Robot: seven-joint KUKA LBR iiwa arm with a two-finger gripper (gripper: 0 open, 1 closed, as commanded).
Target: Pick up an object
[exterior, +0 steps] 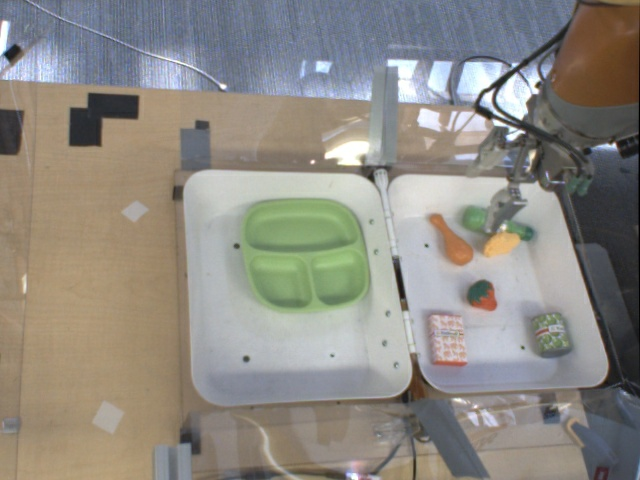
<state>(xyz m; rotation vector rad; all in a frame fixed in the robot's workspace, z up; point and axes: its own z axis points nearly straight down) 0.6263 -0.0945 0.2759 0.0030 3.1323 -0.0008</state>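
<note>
We've got the gripper [505, 208] down over the far edge of the right bin [585, 368], sitting right at a cluster of a green piece [475, 217] and a yellow piece [502, 245]; whether the jaws are open, closed or gripping, we can't tell, since the arm [600, 58] comes in from the bin's far right corner and the fingers blur into the toys. We'd judge one of those two is the pick target, because the tool is parked on them and not on anything else. Just beside them toward the divider lies an orange drumstick [452, 239], close enough that a closing move could nudge it. The rest sit apart and easy: a strawberry [482, 294] mid-bin, a pink box [447, 338] at the near edge by the divider, a can [550, 333] near the near right corner. The left bin [210, 368] carries a green tray [304, 254] roughly centred, away from all edges, so it reads as a drop spot rather than a pick. Nothing is lifted that we can see; we'd call the grasp unconfirmed.
</note>
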